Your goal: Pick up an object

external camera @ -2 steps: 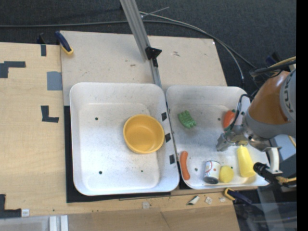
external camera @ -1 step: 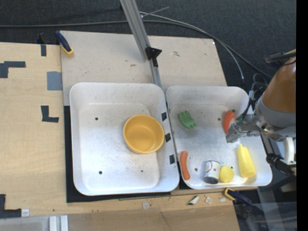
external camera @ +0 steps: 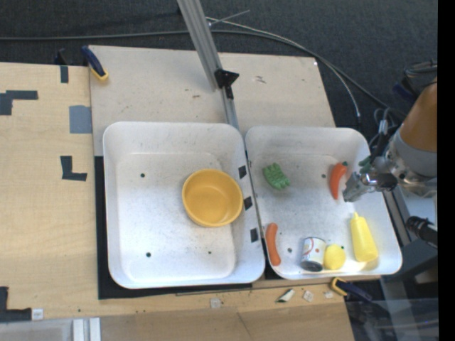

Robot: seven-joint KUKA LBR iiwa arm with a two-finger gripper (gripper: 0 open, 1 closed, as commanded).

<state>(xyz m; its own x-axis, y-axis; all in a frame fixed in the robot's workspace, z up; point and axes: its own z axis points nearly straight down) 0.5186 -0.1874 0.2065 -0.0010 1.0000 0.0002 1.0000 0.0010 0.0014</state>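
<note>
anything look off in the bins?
The small can lies tipped on its side at the right bin's near edge, beside the yellow ball. Small scraps lie outside the bins. Otherwise normal.

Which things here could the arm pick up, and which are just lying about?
Candidates for picking:
yellow bowl in the left bin
green toy, carrot, sausage, can, lemon, yellow bottle in the right bin

Lying about:
clamp, metal pole, cables

Pincer hovers beside the carrot.
</note>
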